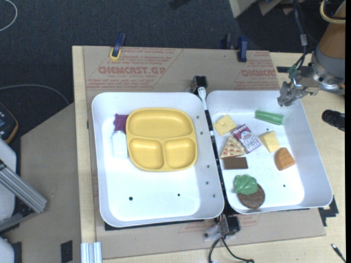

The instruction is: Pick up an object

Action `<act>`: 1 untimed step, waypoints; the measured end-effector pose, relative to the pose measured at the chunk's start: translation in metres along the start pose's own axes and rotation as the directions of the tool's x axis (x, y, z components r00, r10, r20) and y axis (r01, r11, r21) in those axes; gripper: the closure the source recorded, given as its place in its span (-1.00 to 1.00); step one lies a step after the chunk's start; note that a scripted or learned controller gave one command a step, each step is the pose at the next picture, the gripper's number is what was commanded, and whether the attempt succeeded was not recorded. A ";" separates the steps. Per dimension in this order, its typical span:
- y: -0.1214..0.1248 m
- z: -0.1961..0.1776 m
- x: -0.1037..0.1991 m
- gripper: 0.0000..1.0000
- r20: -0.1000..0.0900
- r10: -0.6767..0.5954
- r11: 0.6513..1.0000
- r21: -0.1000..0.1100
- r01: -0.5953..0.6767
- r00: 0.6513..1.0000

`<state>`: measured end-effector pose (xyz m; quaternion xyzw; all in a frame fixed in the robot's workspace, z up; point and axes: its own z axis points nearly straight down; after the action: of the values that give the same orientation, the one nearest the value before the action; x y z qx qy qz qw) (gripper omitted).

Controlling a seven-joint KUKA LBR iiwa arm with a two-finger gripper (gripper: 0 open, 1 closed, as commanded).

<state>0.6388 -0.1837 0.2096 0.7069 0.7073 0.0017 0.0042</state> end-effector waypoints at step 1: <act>0.001 -0.017 0.000 1.00 -0.001 0.000 1.000 0.003 0.000 1.000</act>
<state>0.6399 -0.1839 0.2266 0.7068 0.7074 0.0012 0.0028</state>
